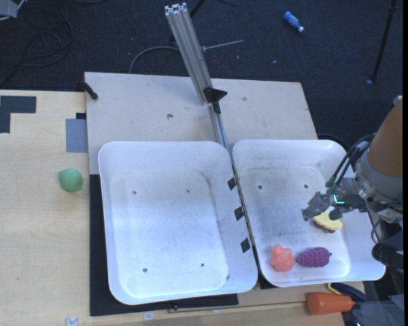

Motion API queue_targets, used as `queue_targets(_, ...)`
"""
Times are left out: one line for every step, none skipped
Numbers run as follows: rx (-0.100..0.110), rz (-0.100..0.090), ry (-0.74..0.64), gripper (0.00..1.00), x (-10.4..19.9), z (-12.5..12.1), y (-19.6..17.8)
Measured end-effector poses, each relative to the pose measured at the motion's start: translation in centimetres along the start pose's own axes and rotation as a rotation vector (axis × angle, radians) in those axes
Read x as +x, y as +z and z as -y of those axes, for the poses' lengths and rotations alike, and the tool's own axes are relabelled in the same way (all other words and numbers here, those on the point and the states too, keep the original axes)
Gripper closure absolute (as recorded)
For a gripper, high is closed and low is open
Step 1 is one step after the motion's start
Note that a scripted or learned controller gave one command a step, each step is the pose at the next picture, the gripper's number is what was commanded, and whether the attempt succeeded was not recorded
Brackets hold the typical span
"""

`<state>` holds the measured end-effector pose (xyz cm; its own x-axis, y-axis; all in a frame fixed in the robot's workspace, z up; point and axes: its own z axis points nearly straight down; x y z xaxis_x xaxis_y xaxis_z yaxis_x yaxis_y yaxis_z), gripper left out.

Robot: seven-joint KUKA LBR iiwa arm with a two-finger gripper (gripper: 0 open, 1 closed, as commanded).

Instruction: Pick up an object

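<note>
Yellow object: a small pale-yellow rounded toy piece (328, 223) lies near the right edge of the right white plastic bin (285, 161), about midway along that edge.
Gripper: the dark two-finger gripper (321, 211) sits low over the yellow piece, touching or just above its upper left side.
Jaws: how far apart they stand cannot be told; the tips are small and dark against the piece.
Grasp: nothing shows the yellow piece between the fingers, so no hold can be claimed.
Other candidates: an orange-pink lumpy toy (281, 258) and a purple grape-like cluster (313, 257) lie side by side near the front edge of the right bin.
Left white plastic bin (115, 182): beside the right one, sharing a middle edge.
Outside the bins: a green ball (71, 180) on the wooden bench, well left of the left bin.
Risk: the gripper looks offset toward the piece's left, so closing may nudge it against the bin's right wall or let the rounded shape squirt out.
</note>
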<state>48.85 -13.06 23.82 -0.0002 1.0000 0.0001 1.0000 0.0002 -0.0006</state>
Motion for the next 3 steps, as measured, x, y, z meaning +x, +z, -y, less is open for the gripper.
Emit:
queue_targets(0.000, 0.000, 0.000, 0.00, 0.0, 0.0, 0.0)
queue_targets(0.005, -0.001, 0.000, 0.00, 0.0, 0.0, 6.3)
queue_targets(0.005, -0.001, 0.000, 0.00, -0.4, -0.8, 11.7)
